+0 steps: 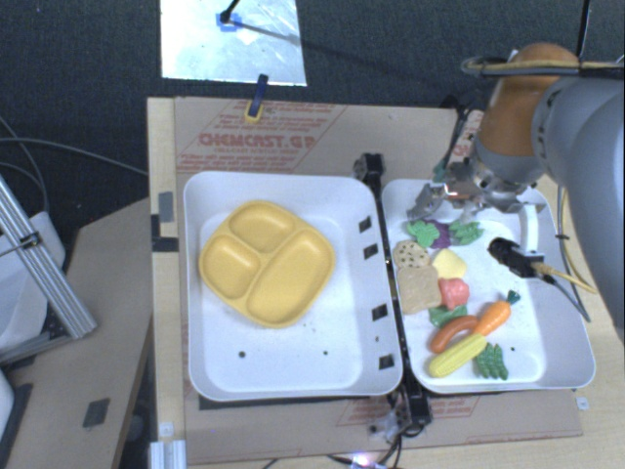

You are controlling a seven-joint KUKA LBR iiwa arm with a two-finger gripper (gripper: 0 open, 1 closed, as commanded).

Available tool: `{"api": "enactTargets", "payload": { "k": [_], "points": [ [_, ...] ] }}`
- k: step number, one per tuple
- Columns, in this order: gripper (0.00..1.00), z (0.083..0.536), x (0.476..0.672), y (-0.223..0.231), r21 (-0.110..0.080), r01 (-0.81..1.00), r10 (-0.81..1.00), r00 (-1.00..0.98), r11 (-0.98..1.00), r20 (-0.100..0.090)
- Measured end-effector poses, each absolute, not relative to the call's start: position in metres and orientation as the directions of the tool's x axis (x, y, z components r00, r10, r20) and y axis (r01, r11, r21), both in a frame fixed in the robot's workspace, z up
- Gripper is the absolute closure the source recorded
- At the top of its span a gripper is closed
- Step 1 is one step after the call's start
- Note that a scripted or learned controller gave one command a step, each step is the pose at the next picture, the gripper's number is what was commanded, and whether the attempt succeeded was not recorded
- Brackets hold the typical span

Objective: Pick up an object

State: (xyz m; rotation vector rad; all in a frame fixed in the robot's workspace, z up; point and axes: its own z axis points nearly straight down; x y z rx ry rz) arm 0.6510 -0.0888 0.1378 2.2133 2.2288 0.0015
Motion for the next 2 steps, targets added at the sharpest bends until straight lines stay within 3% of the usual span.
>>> {"api": "enactTargets", "payload": {
  "k": [1, 2],
  "points": [
    [0.0, 0.188, 0.661, -0.037, 0.007, 1.0, 1.0, -0.009, 0.009, 0.001],
    [0.0, 0.185, 0.669, 0.074, 0.004, 1.0, 1.0, -0.014, 0.014, 0.003]
  ]
}}
